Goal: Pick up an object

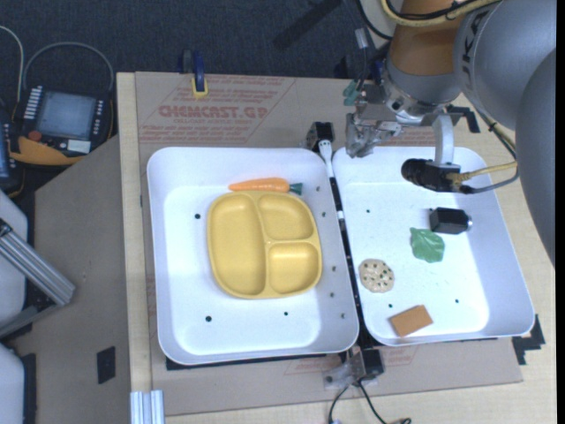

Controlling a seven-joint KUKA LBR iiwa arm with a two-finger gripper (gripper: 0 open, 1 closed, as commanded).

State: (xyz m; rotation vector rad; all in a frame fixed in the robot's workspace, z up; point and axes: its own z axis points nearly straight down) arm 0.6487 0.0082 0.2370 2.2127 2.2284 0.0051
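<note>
Gripper (362, 144) over right bin's (494, 321) far left corner; can't tell its state. Cookie (377, 275), leaf (428, 244), cracker (410, 320) well below it; carrot (260, 185), tray (263, 243) to its lower left.

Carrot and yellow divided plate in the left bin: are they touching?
Touching, as far as the camera view shows: the carrot lies along the yellow divided plate's far rim, no white bin floor visible between them.
</note>
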